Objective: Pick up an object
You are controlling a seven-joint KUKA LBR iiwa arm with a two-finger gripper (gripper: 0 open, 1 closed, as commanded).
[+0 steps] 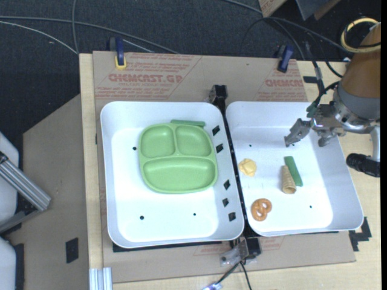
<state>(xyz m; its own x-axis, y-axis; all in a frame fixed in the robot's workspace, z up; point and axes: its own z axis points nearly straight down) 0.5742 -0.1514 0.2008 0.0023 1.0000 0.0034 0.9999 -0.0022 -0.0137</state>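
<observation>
I see the left bin [121, 180] in the centre-left of the frame with a green divided plate [178, 159] lying flat in its upper middle: two small compartments on the far side, one wide one on the near side. A flat green piece [188, 123] pokes out just past the plate's far edge; can't tell what it is.

Black clips [225, 186] run down the seam between the bins.

In the right bin [338, 213], right of centre, I count four items. A small pale yellow lump [247, 167] sits near the bin's left wall. Lower down, a pretzel [261, 209] lies toward the near edge. Right of the lump, a tan roll-shaped piece [288, 180] touches a short green stick [293, 168] along its right side; both lie near mid-bin.

The gripper [309, 133] sits at the upper right of the right bin, above the bin floor and apart from all four items. Fingers [295, 132] are spread open, nothing between them. The arm [363, 71] enters from the frame's right edge.
</observation>
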